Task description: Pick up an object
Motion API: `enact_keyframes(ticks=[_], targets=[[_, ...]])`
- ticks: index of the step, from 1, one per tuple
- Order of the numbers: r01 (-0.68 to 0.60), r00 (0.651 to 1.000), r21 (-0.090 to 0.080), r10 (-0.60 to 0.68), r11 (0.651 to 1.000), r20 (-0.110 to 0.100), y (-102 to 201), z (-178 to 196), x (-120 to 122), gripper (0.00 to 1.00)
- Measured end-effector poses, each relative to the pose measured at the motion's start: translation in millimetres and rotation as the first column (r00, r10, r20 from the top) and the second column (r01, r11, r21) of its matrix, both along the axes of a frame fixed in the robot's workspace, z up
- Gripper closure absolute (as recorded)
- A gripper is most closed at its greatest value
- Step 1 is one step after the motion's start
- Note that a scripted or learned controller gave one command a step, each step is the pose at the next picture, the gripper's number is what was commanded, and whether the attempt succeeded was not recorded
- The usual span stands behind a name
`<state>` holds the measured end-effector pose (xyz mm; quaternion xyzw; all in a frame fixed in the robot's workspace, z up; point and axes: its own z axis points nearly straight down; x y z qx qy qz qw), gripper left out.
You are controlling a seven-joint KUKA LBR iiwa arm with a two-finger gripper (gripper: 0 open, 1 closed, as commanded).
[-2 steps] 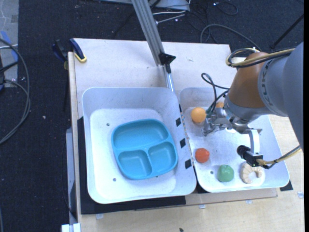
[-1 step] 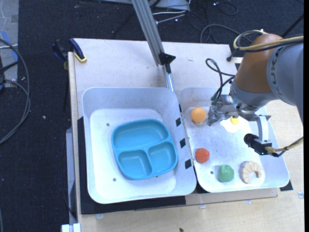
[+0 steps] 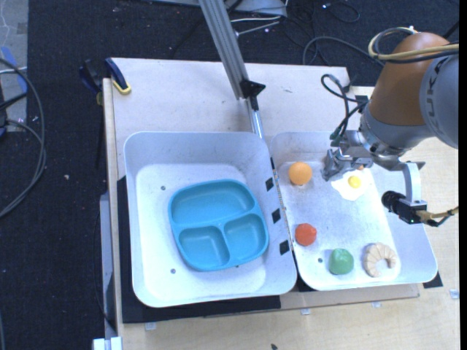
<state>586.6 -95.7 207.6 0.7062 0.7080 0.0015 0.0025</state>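
Fried-egg toy lies in right bin, touching gripper; we judge approach step. Finger state: cannot tell. Next we need centred descent, then firm closure.

Blue divided tray in a white bin; orange ball, red ball, green object, white-and-yellow egg, beige striped shrimp; tan surface.

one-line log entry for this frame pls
phase: reach | gripper over right bin, beside fried egg | orange ball left of it | no object seen held | blue tray in left bin
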Motion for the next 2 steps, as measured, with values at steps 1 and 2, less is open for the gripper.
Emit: enact_keyframes(ticks=[1, 2], targets=[[0.000, 1.000, 0.001, 0.000, 1.000, -0.003, 0.1, 10.3, 0.6, 1.00], [-0.005, 1.000, 0.003, 0.005, 1.000, -0.007, 57.5, 2.5, 3.1, 1.00]])
